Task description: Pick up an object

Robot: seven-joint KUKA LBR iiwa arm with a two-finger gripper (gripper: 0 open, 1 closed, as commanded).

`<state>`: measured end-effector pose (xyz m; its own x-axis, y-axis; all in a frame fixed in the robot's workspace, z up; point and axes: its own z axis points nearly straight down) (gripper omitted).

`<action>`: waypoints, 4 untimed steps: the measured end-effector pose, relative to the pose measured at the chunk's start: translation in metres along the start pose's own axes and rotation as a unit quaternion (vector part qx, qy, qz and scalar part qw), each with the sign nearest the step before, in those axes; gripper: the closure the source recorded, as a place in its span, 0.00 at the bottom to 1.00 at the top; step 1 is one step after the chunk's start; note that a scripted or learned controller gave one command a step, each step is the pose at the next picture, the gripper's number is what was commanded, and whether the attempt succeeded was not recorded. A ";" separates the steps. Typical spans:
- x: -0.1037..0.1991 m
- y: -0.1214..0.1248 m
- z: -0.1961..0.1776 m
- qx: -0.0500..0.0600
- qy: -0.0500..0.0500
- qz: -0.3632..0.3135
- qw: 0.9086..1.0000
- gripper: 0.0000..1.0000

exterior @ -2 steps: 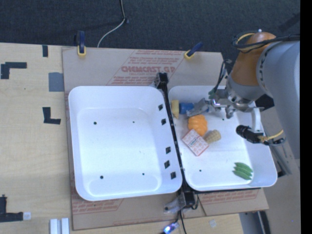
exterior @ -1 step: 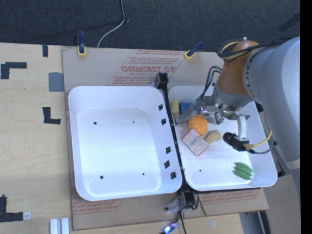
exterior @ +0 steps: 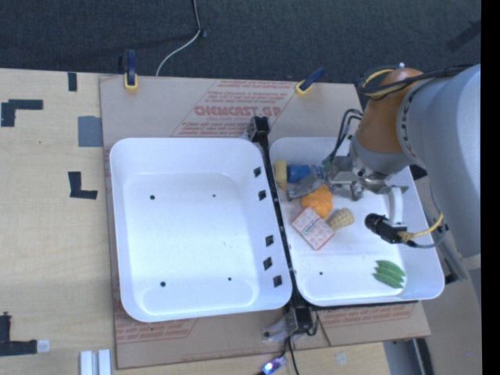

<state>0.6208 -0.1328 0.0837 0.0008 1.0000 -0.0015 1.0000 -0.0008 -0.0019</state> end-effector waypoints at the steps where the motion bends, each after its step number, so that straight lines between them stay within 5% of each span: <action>1: 0.002 0.000 -0.011 0.000 0.000 -0.001 1.000 1.00; 2: 0.097 -0.009 -0.107 -0.004 0.002 -0.006 1.000 1.00; 3: 0.142 -0.066 -0.100 0.002 0.001 -0.003 1.000 1.00; 4: 0.207 -0.066 -0.100 0.000 0.002 -0.005 1.000 1.00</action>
<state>0.5551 0.0746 0.1835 -0.0083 1.0000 0.0019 1.0000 0.0083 -0.0027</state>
